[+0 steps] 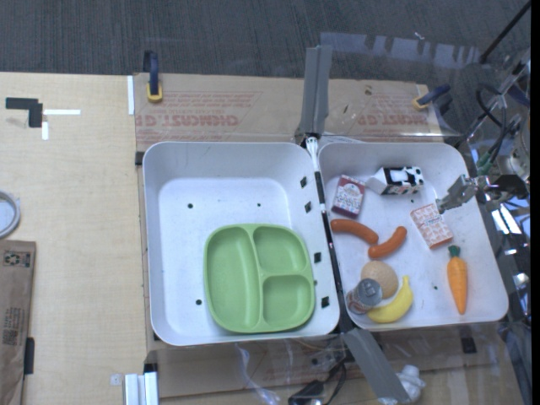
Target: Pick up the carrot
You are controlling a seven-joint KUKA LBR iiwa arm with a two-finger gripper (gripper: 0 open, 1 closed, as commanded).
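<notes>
Carrot (pixel 456 283) lies in right bin (pixel 494 251), near right wall, green top toward gripper (pixel 460 192). Likely light, rigid, smooth toy; best pinched across thick orange middle. Gripper state unclear, hovering above pink carton (pixel 432 225).

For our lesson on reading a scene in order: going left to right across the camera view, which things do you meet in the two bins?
Green divided plate → red-and-white carton → two sausages → black-and-white cow carton → pink checked packet → carrot. The banana, egg and grey piece overlap, so they are left out.
</notes>
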